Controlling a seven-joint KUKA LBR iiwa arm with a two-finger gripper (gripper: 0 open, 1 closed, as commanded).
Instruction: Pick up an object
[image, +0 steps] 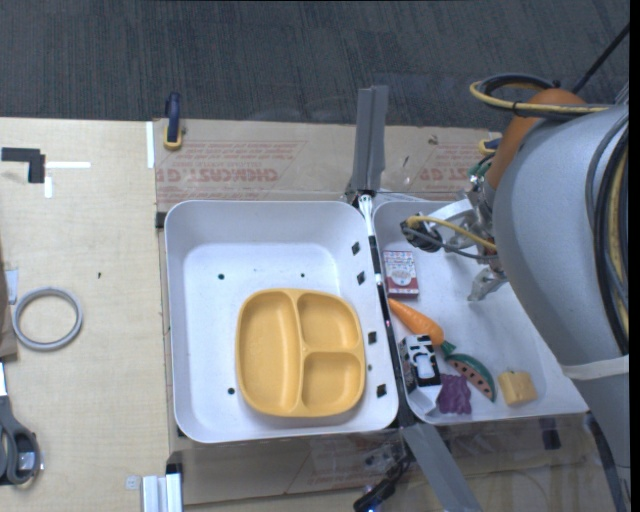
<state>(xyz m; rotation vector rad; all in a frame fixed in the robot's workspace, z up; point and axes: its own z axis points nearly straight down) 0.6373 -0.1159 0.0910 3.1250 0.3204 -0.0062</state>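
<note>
The right bin (560, 392) holds several small items. A red and white box (400, 273) lies near its left wall, with an orange carrot (416, 320) just below it. Further toward the front are a black and white object (422, 362), a purple grape bunch (454, 395), a watermelon slice (475, 370) and a tan cheese block (518, 387). My gripper (484, 272) hangs over the back middle of this bin, to the right of the red box and above the carrot. The bulky grey arm (570, 230) covers the bin's right side.
The left bin (195, 300) carries a yellow divided plate (300, 352). A vertical grey divider bar (370, 140) rises between the bins at the back. On the wooden bench to the left lie a grey tape ring (45, 318) and scissors (18, 452).
</note>
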